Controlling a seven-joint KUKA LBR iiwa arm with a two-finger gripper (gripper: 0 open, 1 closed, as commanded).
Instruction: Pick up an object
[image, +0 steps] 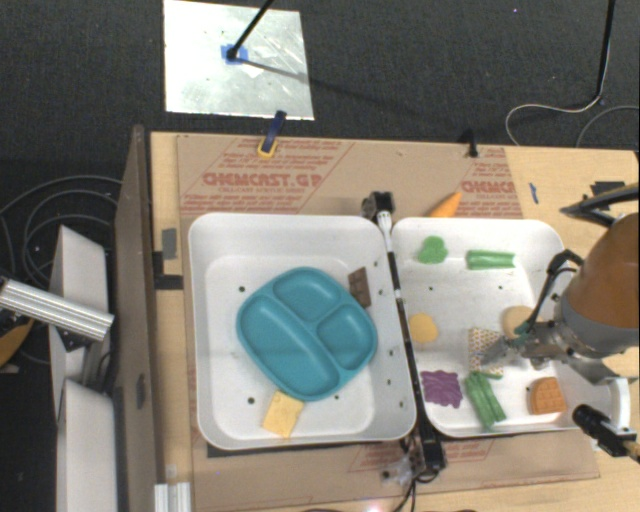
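Nearest the camera, along the front of the right bin (560, 420), lie a purple toy (441, 388), a green bean-like piece (485, 399) and an orange waffle-shaped piece (546, 396). Just behind them, the hand (510, 342) sits low over the bin floor, pointing toward the left, its tip at a speckled wedge-shaped piece (483, 343); whether the hand is spread or pressed together cannot be told, and nothing is clearly seen between its fingers. Behind it, the grey arm (600, 330) with its orange band (612, 278) comes in from the right edge, bent down over the bin's right rim. A yellow round piece (423, 328) lies left of the wedge, a pale round piece (514, 320) just beside the hand, and a green leaf shape (431, 250) and a green pod (490, 260) sit toward the back. In the left bin (215, 330) rest a teal divided plate (306, 331), a brown block (360, 287) at its rim and a yellow slab (282, 413) near the front.
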